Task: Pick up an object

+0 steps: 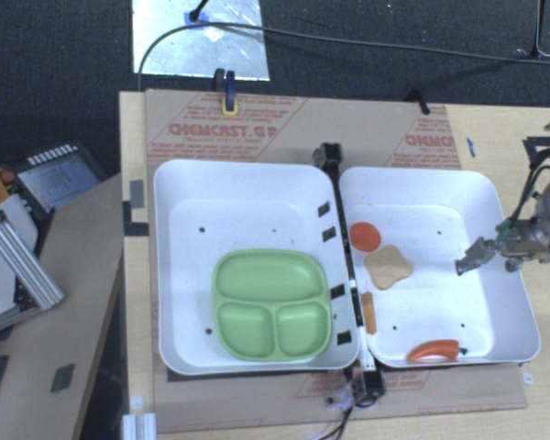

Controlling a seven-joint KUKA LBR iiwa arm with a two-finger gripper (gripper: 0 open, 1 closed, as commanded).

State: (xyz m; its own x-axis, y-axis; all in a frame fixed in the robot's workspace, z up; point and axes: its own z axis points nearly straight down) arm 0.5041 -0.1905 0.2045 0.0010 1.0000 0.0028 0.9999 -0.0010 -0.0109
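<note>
The right bin (495,246) holds an orange round piece (365,237), a tan flat cookie-shaped piece (388,267), a thin orange stick (368,313) by its left wall and a red-orange pepper-like piece (434,350) at the front edge. My gripper (468,259) reaches in from the right edge of the view, over the right side of that bin. It hangs to the right of the tan piece, apart from it, with nothing visible between its fingers.
The left bin (183,246) holds a green three-compartment plate (270,302). Black clips (330,157) join the bins along the middle. Cardboard (247,126) lies under both bins. A cable (394,44) runs across the dark floor behind.
</note>
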